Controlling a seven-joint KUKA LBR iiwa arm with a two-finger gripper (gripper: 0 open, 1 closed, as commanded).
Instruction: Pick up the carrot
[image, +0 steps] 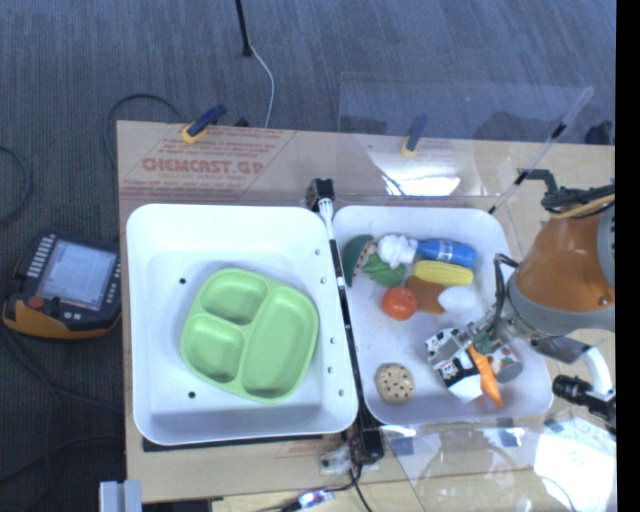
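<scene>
The carrot (488, 380) is a small orange stick lying aslant near the front right corner of the right bin (430, 412). My gripper (450, 360) reaches down into that bin from the right. Its two black-and-white fingers (441, 345) stand apart, so it is open. The carrot lies just to the right of the lower finger, close to the gripper's body rather than between the tips. Whether it touches the gripper I cannot tell. The grey arm and its orange band (565, 265) hang over the bin's right wall.
At the back of the right bin lie a red tomato (400, 302), a yellow corn cob (443, 272), a blue bottle (446, 250) and a green leafy piece (362, 256). A cookie (395, 382) sits at the front. The left bin holds a green divided plate (250, 332).
</scene>
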